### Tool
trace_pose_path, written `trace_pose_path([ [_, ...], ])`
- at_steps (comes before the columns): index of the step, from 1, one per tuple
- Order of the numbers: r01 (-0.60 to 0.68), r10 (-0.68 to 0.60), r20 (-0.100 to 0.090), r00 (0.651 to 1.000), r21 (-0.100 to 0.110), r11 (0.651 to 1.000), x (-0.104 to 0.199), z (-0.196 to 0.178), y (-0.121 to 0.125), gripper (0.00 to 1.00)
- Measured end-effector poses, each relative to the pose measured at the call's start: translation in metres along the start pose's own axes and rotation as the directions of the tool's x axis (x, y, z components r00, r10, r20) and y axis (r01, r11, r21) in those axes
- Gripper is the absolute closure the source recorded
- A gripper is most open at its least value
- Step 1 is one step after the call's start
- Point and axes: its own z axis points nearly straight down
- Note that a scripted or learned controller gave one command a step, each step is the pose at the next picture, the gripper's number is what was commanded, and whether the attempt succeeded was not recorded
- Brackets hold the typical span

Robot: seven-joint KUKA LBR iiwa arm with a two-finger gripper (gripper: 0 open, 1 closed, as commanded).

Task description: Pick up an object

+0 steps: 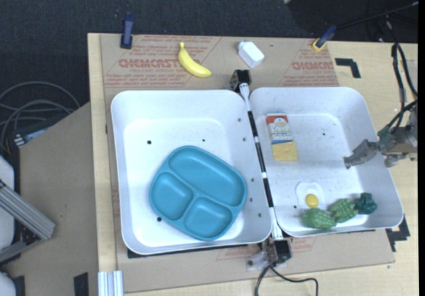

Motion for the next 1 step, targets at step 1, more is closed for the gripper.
trace_pose_path([
  [1, 0.001, -0.001, -0.001, 1.000, 0.002, 1.000, 0.0273, 0.0535, -0.0046, 0.00],
])
